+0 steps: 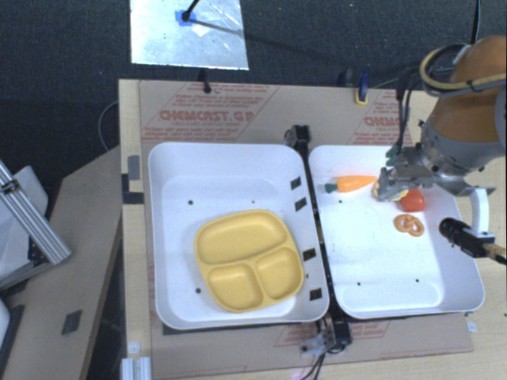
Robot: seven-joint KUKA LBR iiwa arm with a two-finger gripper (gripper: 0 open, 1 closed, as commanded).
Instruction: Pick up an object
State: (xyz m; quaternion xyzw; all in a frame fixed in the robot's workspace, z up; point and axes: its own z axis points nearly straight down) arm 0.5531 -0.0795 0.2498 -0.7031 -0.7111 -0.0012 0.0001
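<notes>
Two shallow white bins are seen side by side on the bench, the left bin and the right bin meeting along a dark central divider.

Left bin: a yellow compartment tray is laid near the middle, toward the front edge, turned at a slant. Three compartments are counted, one long and two smaller.

Right bin: four small items are grouped toward the far right corner.
- A toy carrot, orange with a green tip, is laid flat near the far edge, its tip pointing toward the divider.
- A red tomato-like piece is noted just beside the gripper, on its right-edge side.
- A small yellow piece is partly hidden under the gripper; its shape cannot be told.
- A pretzel-shaped piece is laid just in front of the red piece, apart from it.

The gripper is lowered into the far right part of the right bin, between the carrot's thick end and the red piece. Nothing is clearly seen between its fingers, and how wide they are set cannot be told from this angle. The arm, grey with orange, is seen entering over the right edge.

A reflective sheet is laid on the dark floor beyond the bench's far edge.
</notes>
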